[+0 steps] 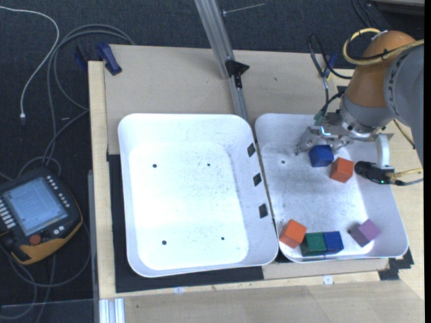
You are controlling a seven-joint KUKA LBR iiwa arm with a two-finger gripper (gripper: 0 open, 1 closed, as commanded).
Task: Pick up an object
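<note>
A wooden bench [168,79] carries 2 white bins; the left bin [182,194] sits mid-frame. In the right bin [283,180], upper right, the gripper [322,138] hovers spread just above a blue block [321,156]. Nothing looks lifted yet; closing and raising remain.

- Blue block [321,156]: right of centre in the frame, in the upper part of the right bin.
- Orange block [341,169]: just lower right of that blue one, tilted.
- Second orange block [293,233]: lower right, at the bin's near edge.
- Green block [313,243] and second blue block [333,241]: touching, side by side.
- Purple block [365,231]: farther right, apart.
</note>
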